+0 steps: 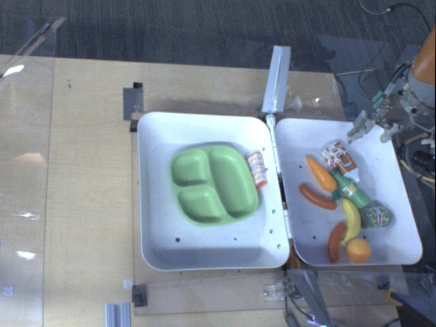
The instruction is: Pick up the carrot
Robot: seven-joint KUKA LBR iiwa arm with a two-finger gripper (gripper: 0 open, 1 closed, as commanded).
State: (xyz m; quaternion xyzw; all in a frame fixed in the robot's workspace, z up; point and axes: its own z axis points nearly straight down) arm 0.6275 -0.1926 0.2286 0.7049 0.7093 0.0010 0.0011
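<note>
Currently the carrot [320, 172] lies in the right bin [406, 203], between a snack packet [338, 155] and a sausage [318, 197], with a green bottle [357, 198] beside it. At that bin's upper right rim hovers the tool [371, 122], fingers spread, gripping nothing.

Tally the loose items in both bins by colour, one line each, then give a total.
Orange: 2, the carrot and the orange fruit
Red-brown: 2, sausage and sausage
Yellow: 1, the banana
Green: 2, the bottle and the divided plate
White and red-brown: 2, packet and packet
Total: 9
</note>
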